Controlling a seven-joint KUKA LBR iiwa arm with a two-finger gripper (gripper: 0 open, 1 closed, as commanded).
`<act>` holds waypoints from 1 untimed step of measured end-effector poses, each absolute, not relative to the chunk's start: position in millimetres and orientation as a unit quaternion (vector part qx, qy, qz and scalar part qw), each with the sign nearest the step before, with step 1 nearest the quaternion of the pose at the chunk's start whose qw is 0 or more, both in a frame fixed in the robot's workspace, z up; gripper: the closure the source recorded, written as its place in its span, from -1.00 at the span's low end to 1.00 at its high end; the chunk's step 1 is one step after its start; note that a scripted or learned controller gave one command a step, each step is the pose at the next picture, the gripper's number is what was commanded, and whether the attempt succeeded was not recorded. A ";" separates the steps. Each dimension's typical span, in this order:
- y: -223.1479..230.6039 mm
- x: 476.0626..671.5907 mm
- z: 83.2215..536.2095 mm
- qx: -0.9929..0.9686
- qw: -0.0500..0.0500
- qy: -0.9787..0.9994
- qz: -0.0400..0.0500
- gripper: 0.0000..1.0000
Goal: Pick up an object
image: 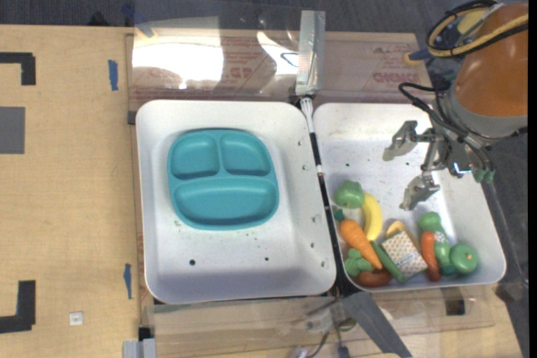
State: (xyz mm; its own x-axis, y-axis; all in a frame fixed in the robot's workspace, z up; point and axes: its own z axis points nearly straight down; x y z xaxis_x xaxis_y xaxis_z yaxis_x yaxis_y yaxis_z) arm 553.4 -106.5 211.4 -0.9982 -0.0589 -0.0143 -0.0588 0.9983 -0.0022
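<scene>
The right bin holds several toy foods along its near side: a yellow banana, an orange carrot, a green piece, a patterned block, a second carrot and a green apple. My gripper hangs over the bin's far middle, above and behind the toys, with its two fingers spread wide and nothing between them. One fingertip is at the far side, the other fingertip nearer the toys.
The left bin bears a teal divided plate. A clear plastic wall with a taped grey post stands behind both bins. The arm's orange band is at the right edge. Brown bench lies to the left.
</scene>
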 end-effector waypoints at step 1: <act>-100.8 557.3 89.9 -0.133 0.006 0.991 -0.001 -1.00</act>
State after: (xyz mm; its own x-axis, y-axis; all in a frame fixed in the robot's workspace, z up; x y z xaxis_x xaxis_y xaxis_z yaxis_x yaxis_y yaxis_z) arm 557.3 -100.8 89.9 -0.9647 -0.2632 -0.0120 -0.2632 0.9647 -0.0040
